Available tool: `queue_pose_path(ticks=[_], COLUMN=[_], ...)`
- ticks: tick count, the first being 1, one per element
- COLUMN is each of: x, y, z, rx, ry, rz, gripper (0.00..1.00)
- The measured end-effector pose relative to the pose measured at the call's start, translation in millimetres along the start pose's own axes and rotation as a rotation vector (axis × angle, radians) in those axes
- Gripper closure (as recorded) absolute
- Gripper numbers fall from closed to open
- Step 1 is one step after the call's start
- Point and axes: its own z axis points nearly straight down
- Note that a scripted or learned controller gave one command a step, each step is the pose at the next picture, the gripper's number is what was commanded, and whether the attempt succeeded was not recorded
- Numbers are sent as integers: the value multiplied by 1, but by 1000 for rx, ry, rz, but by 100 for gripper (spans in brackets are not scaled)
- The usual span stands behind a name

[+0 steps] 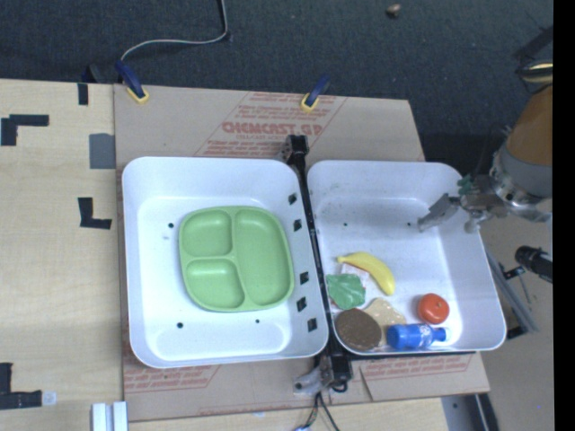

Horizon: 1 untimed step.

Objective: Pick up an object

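From my seat I have the gripper (437,214) hanging over the upper right part of the right bin (377,182), reaching in from the right edge; its fingers look parted a little, with nothing between them, though they are small in the view and I would not swear to how wide. Everything I could pick sits bunched in the near corner of that bin, well apart from the gripper: a yellow toy banana (369,269), a green leafy piece (346,288) just beside it, a brown round disc (358,329) in front, a tan flat piece (386,312) partly tucked against the disc, a blue bottle-like thing (414,336) lying on its side, and an orange round fruit (434,308) close to the right wall. The left bin (148,187) carries a green divided plate (236,258), which I would leave alone. I judge these to be light, stiff plastic toys, smooth and apt to slip. The banana looks like my best bet: it lies a bit clear on its upper side, and I would close across its narrow middle, square to its curve. The orange fruit may roll away, and the flat disc gives little to grip.
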Motion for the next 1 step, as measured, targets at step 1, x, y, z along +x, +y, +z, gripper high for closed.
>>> queue_pose_path(ticks=[1], x=[101], y=[17], z=[57], rx=[1], ry=[1], rz=[-2], gripper=[0])
